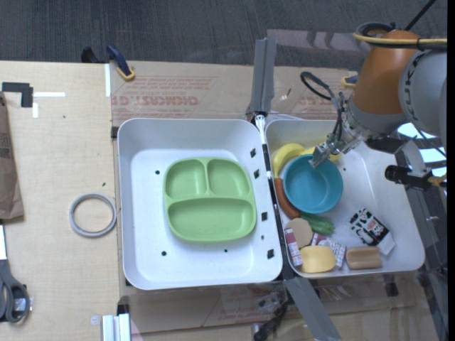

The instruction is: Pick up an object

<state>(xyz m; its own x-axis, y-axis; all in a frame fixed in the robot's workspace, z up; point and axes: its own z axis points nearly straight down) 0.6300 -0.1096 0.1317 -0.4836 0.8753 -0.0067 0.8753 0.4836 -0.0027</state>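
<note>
The right bin [398,190] holds a blue bowl [313,187] at its left middle, with a yellow item [288,153] behind it and an orange-red piece [284,199] along its left side. My gripper [323,152] hangs over the bowl's far rim, at its upper right edge. Nothing shows between its fingers. Toward the bin's front lie a green item [321,226], a tan round piece [298,231], a yellow block [318,259], a tan block [364,257], a small red-and-white packet [334,251] and a black-and-white packet [370,227].
The left bin [135,212] holds a green divided plate [210,199]. A roll of tape [92,214] lies on the bench to the left. A metal divider post [261,77] stands between the bins at the back. A cable [316,85] loops behind the right bin.
</note>
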